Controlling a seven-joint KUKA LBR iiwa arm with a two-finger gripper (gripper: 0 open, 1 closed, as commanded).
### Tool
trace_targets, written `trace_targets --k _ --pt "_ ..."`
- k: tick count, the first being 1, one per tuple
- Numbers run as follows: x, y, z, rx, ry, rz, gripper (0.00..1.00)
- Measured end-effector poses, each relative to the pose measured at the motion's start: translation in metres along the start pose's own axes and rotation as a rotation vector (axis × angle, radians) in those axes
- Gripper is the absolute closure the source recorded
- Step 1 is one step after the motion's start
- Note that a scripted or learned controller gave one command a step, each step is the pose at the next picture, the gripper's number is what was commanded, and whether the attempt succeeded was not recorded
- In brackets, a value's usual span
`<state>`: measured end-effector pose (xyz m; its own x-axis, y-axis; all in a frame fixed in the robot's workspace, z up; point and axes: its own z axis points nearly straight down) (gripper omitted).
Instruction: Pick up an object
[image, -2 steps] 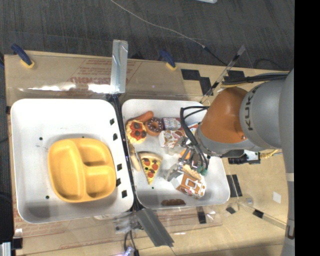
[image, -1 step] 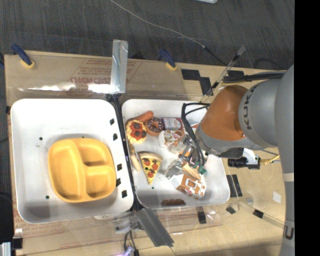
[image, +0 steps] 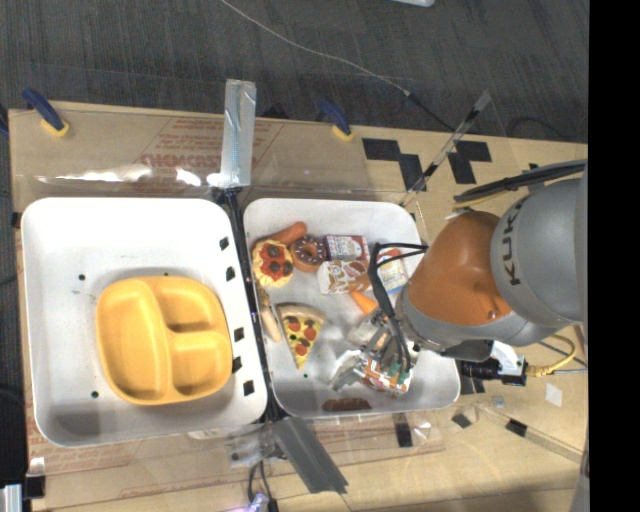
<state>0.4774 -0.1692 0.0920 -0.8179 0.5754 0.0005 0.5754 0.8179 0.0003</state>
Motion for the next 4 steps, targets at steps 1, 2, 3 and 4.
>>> trace_targets --k 1,2,3,4 --pt "-0.018 0.029 0.000 0.000 0.000 0.027 0.00" --pt "-0.035 0.067 0.000 0.000 0.001 0.047 0.00" --pt "-0.036 0.067 -0.010 0.001 0.000 0.040 1.00" --pt "-0.146 0.083 -0.038 -0.002 -0.003 0.256 1.00"
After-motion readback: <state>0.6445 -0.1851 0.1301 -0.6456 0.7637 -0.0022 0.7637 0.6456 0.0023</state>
